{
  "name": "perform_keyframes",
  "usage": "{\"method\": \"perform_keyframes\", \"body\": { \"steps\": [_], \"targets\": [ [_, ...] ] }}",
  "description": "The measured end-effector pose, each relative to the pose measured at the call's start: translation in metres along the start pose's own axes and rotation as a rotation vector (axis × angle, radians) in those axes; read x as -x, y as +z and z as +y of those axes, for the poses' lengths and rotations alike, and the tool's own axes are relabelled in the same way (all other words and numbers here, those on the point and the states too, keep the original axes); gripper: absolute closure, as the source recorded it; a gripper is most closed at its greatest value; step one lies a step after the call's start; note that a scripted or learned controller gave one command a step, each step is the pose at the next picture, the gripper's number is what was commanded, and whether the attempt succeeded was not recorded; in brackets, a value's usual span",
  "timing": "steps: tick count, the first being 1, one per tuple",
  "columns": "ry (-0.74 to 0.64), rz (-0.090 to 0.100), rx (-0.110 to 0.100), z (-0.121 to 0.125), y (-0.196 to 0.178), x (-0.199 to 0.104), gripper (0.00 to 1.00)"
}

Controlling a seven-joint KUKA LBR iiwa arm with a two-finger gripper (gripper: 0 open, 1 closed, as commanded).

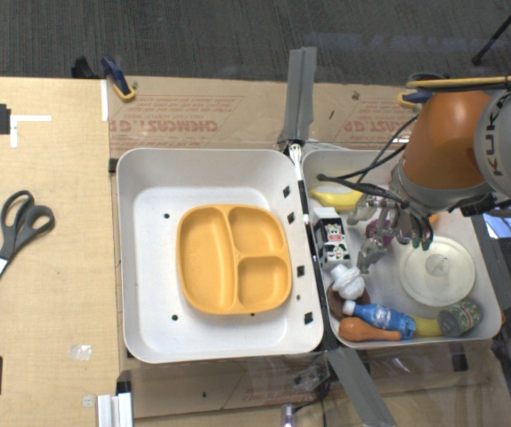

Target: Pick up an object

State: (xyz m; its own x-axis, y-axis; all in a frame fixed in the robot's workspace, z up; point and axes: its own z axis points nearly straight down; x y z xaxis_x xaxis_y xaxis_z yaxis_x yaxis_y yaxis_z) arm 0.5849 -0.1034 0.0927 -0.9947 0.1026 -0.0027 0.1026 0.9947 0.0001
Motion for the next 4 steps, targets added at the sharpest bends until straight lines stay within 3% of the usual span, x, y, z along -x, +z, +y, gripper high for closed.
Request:
{"method": "perform_keyframes", "body": {
  "steps": [1, 2, 3, 4],
  "targets": [
    [0.138, -0.002, 0.0, -0.107, -0.001, -0.088, 0.0],
    [0.134, -0.011, -0.001, -0.106, -0.012, -0.085, 1.0],
    [-0.248, -0.01, 0.002, -0.12, -0.006, -0.056, 1.0],
    [-0.722, -0.012, 0.001, -0.118, -0.007, -0.044, 1.0]
  ]
}}
